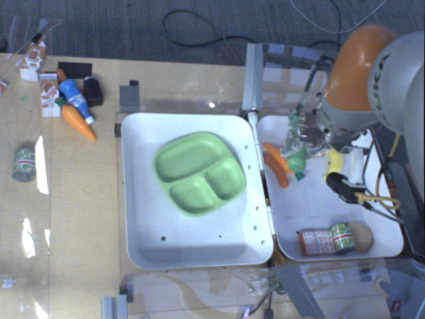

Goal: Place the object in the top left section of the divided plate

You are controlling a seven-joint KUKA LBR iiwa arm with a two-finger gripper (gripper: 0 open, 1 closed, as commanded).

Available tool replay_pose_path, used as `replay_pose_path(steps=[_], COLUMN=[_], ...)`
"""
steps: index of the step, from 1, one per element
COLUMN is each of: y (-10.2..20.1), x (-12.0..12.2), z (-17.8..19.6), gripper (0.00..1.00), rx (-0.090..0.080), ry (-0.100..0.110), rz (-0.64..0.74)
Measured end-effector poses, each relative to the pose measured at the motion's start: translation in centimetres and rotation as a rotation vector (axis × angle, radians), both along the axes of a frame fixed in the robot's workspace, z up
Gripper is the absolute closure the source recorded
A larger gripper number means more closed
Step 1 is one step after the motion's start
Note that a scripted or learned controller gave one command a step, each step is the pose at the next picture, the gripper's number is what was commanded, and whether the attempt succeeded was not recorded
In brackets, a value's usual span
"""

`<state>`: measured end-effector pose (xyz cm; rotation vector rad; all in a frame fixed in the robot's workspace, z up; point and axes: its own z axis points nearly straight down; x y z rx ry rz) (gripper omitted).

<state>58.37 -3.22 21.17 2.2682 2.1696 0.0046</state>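
A green divided plate point(199, 171) lies in the left white bin point(143, 231), turned at an angle, with nothing in its sections. My gripper point(300, 141) hangs over the upper left of the right bin point(385, 244). Just below it is a small green object point(297, 163), touching or nearly touching the gripper's tip; whether it is gripped is unclear. An orange carrot-shaped toy point(276, 164) lies beside that, against the bin's left wall.
At the front of the right bin lie a red-labelled can point(317, 242), a green-labelled can point(342, 237) and a brown rounded object point(362, 236). On the bench to the far left are a toy carrot point(79, 123), a blue bottle point(75, 100), small cartons point(48, 94) and a can point(24, 163).
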Motion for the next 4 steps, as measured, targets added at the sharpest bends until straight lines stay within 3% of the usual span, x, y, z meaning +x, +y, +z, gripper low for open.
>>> replay_pose_path(steps=[1, 2, 3, 4], y=[0.0, 6.8, 6.8, 12.7], x=[-4.2, 0.5, 0.5, -7.9], z=[-2.8, -2.7, -2.7, -2.7], gripper=[1.00, 1.00, 0.00, 0.00], rx=[0.000, 0.000, -0.001, 0.000], ry=[0.002, 0.000, 0.000, 0.001], rz=[0.061, 0.221, 0.222, 0.358])
